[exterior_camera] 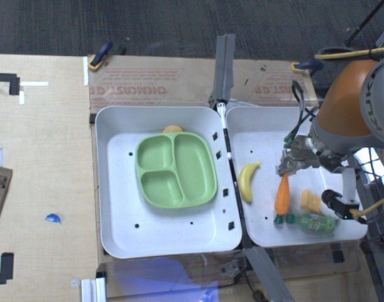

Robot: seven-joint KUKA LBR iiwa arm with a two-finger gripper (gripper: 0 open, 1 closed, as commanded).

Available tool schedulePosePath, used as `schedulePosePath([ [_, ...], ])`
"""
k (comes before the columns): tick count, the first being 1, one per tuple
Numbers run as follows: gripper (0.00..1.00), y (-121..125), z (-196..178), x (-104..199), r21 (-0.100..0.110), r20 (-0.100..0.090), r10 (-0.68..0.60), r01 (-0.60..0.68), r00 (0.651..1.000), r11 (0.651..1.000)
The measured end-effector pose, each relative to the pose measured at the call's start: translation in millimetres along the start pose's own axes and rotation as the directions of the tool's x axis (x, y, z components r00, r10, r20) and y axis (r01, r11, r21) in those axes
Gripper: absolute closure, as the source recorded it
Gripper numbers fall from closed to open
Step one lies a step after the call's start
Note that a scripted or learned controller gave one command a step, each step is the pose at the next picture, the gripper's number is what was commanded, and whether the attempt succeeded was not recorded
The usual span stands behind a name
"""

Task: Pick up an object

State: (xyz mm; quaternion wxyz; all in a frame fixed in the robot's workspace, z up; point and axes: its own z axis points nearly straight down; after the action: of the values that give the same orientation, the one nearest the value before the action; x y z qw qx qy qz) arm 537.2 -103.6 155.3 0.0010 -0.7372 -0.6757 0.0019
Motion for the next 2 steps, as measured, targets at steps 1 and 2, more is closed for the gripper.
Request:
schedulePosePath([
  [1,1.00,16.9,-56.3,32.1,-0.001,0.000,0.275,-0.275,0.961,0.961],
  [2,1.00,107.9,-35.6,60.6,-0.001,0.001,0.380,-0.380,0.925,0.925],
])
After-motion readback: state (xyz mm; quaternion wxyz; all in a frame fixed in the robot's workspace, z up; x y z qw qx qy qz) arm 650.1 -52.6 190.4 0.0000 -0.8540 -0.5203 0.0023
